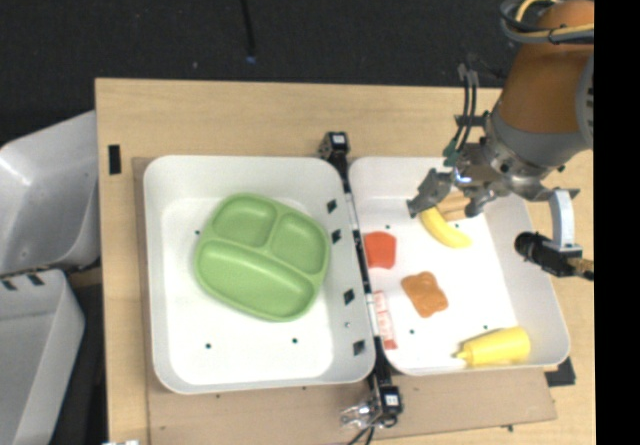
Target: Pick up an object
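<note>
Banana: a small yellow banana lies in the right bin, up near its far side, slanted; its upper end is covered by the gripper's fingertips.
Gripper: the gripper sits right over the banana's upper end, fingers splayed apart, one dark finger out to the left; whether anything is actually pinched between them is hard to make out.
Arm: grey wrist with the orange band above it, cut off at the right edge.
Red piece: a red-orange block sits just left of the banana, apart from it.
Orange piece: a lumpy orange object lies near the bin's middle.
Yellow bottle: a yellow bottle-like object lies on its side at the near wall.
Left bin: the left bin holds a green divided plate.
</note>
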Robot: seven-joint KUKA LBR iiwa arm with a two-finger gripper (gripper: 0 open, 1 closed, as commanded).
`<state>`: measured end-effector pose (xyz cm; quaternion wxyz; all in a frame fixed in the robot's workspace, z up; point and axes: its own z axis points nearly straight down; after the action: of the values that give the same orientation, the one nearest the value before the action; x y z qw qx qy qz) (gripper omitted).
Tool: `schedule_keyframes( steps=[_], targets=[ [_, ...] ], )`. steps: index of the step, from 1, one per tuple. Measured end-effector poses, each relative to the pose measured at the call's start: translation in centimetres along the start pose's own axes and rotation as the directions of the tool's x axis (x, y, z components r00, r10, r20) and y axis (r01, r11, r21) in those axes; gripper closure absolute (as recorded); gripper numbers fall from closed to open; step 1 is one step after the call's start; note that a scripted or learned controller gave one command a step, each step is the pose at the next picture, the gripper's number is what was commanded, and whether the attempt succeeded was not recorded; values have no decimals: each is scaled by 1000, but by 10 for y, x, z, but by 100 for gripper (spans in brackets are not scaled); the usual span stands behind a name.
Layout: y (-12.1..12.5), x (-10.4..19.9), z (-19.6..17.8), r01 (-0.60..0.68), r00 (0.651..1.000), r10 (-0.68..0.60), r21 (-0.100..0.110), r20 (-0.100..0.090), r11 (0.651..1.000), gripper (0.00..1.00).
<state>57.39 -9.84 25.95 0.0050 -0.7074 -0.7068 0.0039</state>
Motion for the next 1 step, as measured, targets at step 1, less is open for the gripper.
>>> schedule_keyframes(
  steps=[1],
  targets=[
    [2, 0, -7, 3, 1000, -3, -14, 1, 1000, 0]
  ],
)
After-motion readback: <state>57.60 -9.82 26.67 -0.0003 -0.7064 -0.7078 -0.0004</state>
